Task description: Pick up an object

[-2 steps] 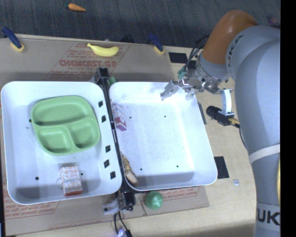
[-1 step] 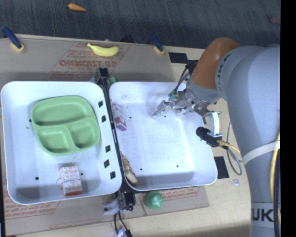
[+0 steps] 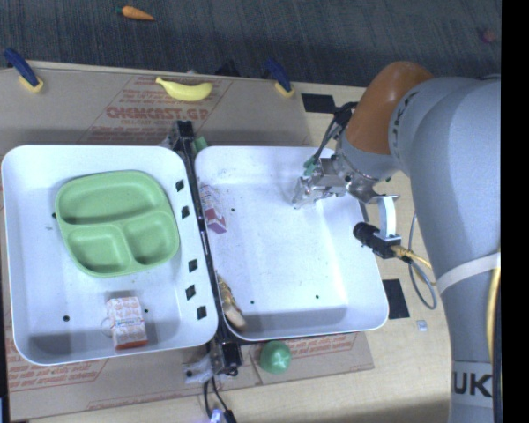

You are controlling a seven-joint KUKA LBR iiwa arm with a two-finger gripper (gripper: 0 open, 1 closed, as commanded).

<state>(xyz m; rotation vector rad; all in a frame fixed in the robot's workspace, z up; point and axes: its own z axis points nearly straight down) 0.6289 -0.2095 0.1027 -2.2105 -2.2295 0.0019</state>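
Table (image 3: 335, 359): cardboard-covered.
Bins: left bin (image 3: 18, 236) at 9 o'clock, right bin (image 3: 282, 324) central.
Banana (image 3: 184, 87): 12 o'clock.
Green ball (image 3: 275, 357): 6 o'clock.

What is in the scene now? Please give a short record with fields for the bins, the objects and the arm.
left bin: green divided plate, small carton
right bin: red and white packet at its left wall, small item at its lower left corner
outside the bins: banana above, green ball below, orange carrot on the floor
gripper: over the upper part of the right bin, nothing seen held
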